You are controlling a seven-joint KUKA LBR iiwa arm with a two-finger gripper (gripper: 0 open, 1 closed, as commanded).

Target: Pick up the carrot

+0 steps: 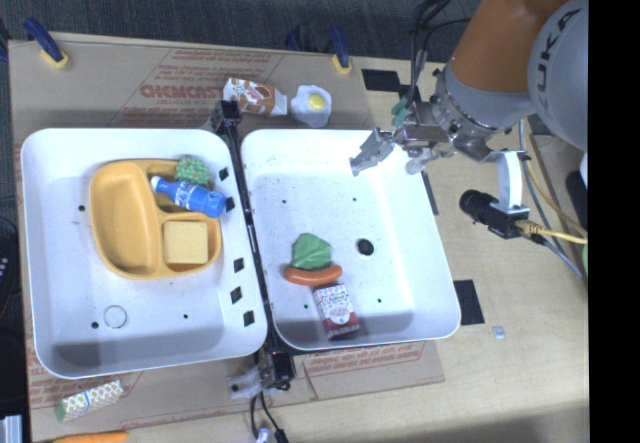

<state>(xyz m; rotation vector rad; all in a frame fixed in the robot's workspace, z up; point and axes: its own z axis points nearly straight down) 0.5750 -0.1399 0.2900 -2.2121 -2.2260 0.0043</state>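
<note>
Camera view: the gripper [392, 153] is hanging over the far right edge of the right bin [425, 231], jaws spread apart and gripping nothing.

The carrot [312, 275] is lying in the near half of that bin, well apart from the gripper, touching a green leafy piece [311, 251] behind it and a small red packet [337, 309] in front. In the left bin [40, 261], a yellow tray [125, 221] is carrying a blue bottle [188, 196] and a tan block [186, 242].
</note>
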